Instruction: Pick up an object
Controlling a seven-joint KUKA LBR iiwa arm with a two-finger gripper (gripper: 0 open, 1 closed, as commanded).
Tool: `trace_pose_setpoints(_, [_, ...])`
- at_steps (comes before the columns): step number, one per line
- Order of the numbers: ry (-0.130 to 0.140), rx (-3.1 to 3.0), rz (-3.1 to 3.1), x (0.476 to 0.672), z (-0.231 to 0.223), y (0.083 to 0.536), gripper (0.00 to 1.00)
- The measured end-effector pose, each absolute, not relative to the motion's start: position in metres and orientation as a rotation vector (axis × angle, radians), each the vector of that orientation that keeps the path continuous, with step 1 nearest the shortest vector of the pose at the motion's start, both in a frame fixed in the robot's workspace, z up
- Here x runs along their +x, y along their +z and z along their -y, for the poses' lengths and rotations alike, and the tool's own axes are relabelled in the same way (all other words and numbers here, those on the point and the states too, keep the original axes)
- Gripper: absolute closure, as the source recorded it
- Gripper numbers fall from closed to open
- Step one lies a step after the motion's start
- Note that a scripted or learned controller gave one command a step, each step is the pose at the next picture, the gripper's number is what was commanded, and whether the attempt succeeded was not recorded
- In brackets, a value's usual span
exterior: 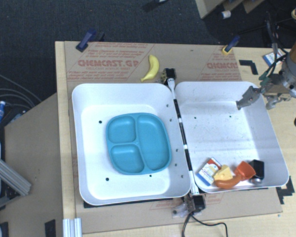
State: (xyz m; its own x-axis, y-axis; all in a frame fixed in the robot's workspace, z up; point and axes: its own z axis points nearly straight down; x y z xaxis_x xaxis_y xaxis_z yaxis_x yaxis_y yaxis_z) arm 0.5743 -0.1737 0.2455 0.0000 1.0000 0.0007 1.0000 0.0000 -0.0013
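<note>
Several small objects lie bunched in the near right corner of the right bin (222, 127): a small printed carton (209, 170), a yellow piece (225, 173), an orange item (238, 175) and a black item (257, 169). My gripper (259, 101) hangs over the far right part of that bin, well away from the pile. Its fingers are spread open with nothing between them. A blue divided plate (138, 143) lies in the middle of the left bin (84, 147).
A yellow banana (150, 68) lies on the bench behind the left bin, outside both bins. Blue clips (85, 40) sit at the bench's far edge. The black divider (180, 132) runs between the bins.
</note>
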Motion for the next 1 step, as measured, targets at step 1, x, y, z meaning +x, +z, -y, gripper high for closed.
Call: trace_pose_setpoints(1, [0.002, -2.22, 2.218, 0.5033, 0.1811, 0.0897, 0.0])
